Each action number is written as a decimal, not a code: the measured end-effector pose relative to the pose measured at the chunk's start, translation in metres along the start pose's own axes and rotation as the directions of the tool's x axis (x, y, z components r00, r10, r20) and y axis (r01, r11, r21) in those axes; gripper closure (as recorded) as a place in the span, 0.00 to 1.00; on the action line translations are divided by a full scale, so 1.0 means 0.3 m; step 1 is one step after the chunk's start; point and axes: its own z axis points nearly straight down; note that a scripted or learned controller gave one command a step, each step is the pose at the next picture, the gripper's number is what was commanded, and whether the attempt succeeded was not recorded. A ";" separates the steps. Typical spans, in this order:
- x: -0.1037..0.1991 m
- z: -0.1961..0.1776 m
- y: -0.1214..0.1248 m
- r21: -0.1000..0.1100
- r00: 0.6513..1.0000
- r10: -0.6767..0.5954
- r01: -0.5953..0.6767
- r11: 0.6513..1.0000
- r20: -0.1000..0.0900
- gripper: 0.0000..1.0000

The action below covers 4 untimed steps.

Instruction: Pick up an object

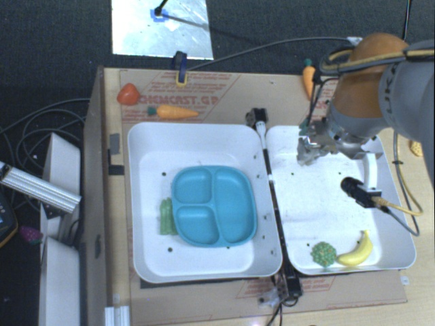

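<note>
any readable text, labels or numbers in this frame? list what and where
Red print on the cardboard sheet behind the bins: several lines, too blurred to read.
More red print on the cardboard's front edge: also too blurred.
Blue divided plate, banana and the two white bins: no marking I can see.
Nothing legible overall.
</note>
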 end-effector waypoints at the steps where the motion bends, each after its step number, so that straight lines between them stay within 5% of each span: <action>1: 0.001 -0.036 0.003 -0.003 1.000 -0.001 0.001 1.000 0.000 1.00; 4: 0.084 -0.081 -0.012 -0.002 1.000 -0.004 0.004 1.000 -0.001 1.00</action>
